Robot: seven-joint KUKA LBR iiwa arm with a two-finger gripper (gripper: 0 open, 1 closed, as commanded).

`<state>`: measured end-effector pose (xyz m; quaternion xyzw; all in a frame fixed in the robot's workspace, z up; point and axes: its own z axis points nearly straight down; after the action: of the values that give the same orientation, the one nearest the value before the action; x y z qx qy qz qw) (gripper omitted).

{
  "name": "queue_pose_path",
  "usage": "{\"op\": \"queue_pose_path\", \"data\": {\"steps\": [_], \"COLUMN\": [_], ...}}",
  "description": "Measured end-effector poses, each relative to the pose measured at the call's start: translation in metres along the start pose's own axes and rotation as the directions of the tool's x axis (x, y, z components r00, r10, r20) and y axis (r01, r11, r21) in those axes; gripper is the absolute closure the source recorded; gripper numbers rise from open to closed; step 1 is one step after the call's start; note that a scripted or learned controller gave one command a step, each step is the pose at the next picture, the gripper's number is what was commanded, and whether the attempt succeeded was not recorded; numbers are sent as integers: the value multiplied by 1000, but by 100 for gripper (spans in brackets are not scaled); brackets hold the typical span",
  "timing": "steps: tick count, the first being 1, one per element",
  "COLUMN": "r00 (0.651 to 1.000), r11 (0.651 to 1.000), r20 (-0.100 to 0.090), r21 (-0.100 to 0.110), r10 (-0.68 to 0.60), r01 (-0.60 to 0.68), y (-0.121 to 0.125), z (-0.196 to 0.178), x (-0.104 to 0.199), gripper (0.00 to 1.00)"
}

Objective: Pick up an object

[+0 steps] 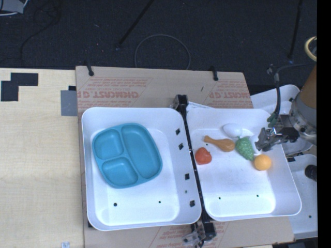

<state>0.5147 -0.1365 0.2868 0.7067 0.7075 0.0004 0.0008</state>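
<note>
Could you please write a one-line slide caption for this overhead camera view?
End effector hovers beside green toy in right bin; blue tray in left bin.

Single fixed overhead camera
It looks down at a slant on two shallow white plastic bins (135,218), both fully framed.

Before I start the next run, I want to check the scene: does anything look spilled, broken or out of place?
Nothing stands out. The blue tray lies flat in the left bin. The drumstick, tomato, green vegetable, orange and white item sit loose in the right bin, near the end effector.
</note>
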Motion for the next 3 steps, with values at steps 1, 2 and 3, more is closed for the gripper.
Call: {"op": "queue_pose_path", "data": {"steps": [1,2,3], "r00": [1000,1000,1000], "r11": [1000,1000,1000], "r20": [-3,-3,-2], "r21": [6,6,4], "r10": [-4,-3,-3], "r01": [4,3,3], "y": [9,15,29], "z": [18,20,20], "x": [57,106,156], "gripper": [100,100,100]}}
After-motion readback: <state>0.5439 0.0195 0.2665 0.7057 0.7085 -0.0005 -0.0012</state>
